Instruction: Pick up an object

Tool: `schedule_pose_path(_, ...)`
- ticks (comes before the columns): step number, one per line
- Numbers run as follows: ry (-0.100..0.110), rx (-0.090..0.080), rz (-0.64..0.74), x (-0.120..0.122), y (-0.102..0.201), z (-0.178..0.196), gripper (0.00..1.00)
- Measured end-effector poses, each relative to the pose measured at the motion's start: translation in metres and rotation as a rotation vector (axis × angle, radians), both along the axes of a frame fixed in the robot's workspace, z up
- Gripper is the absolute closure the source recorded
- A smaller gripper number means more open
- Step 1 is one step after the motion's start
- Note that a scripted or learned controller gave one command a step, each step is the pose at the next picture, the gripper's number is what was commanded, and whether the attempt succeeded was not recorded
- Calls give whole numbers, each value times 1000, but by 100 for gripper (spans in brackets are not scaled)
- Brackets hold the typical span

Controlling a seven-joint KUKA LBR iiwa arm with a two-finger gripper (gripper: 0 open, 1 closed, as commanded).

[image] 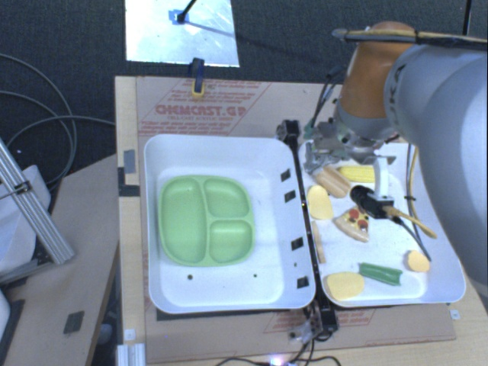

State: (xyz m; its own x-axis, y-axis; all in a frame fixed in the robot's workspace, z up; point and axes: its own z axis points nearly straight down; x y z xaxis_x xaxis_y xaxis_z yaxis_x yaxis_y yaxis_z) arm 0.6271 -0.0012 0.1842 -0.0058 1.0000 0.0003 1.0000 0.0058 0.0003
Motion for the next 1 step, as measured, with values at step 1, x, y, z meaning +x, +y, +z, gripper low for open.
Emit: schedule_pose_path(1, -6, 0, 1, 44, 8, 1, 100)
